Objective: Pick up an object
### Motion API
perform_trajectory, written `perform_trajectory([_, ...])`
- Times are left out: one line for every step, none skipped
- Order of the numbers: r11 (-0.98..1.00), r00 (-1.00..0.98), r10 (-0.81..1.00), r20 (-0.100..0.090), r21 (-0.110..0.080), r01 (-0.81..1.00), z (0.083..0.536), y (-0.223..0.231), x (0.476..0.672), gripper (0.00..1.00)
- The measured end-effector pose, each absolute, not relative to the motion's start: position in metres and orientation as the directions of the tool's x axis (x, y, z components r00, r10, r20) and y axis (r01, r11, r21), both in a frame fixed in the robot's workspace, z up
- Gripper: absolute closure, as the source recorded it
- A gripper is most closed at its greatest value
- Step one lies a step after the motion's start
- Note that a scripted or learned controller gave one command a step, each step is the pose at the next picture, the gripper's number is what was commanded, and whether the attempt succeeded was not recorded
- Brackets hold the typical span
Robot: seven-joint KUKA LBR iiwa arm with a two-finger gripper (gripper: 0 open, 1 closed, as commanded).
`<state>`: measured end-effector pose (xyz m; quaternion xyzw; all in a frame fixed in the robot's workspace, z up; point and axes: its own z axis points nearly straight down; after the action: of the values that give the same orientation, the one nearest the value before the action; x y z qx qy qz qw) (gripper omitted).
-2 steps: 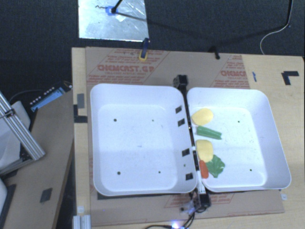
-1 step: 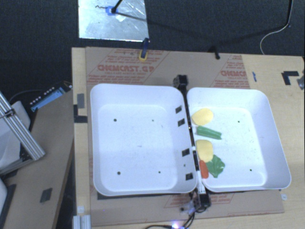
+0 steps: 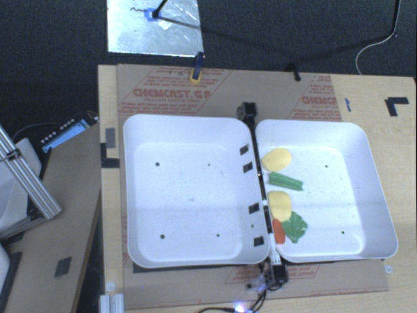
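Several small objects lie along the left side of the right bin point(image 3: 365, 194). A yellow lemon-shaped piece point(image 3: 277, 158) is farthest back. Below it lies a long green piece point(image 3: 286, 181). Another yellow piece point(image 3: 280, 205) sits nearer the front. A leafy green piece point(image 3: 295, 227) and a small orange-red piece point(image 3: 279, 231) touch it at the front.
The left bin point(image 3: 189, 191) stands beside the right one, joined by a black clip strip point(image 3: 257, 188). Both rest on a cardboard sheet point(image 3: 182, 87). A shiny metal plate point(image 3: 154, 17) lies at the back, and an aluminium frame point(image 3: 26, 181) stands at the left.
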<state>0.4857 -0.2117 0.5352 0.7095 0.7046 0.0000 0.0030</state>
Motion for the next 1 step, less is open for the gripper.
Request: perform_trajectory([0.005, -0.005, 1.0, -0.001, 0.003, 1.0, 0.5353, -0.1764, 0.4867, 1.0])
